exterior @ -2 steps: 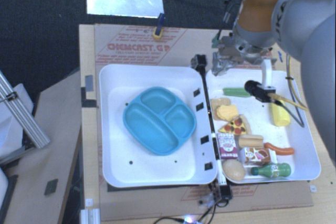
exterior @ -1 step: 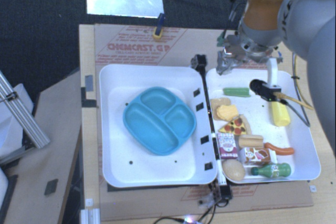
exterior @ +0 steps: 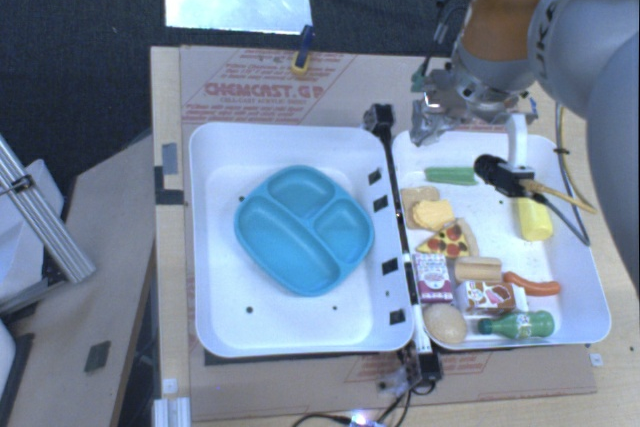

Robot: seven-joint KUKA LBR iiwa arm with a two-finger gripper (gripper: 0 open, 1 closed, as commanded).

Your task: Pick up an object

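Observation:
My gripper point(exterior: 431, 127) hangs over the far left corner of the right bin point(exterior: 590, 287), and nothing shows in it. Just in front of it lies a green pod point(exterior: 450, 175). Closer along the bin's left side are a yellow chip pile point(exterior: 432, 212), a pizza slice point(exterior: 450, 240), a pink packet point(exterior: 432, 277) and a tan egg-shaped piece point(exterior: 446, 322). A bread roll point(exterior: 477, 267), an orange sausage point(exterior: 532, 284), a green bottle point(exterior: 515, 324) and a yellow block point(exterior: 533, 220) lie further right.
The left bin point(exterior: 215, 315) holds a blue sectioned tray point(exterior: 303, 228). A black-clipped divider point(exterior: 392, 215) runs between the bins. Brown cardboard point(exterior: 260, 85) lies behind them, with a small yellow and blue piece point(exterior: 301, 58) on it.

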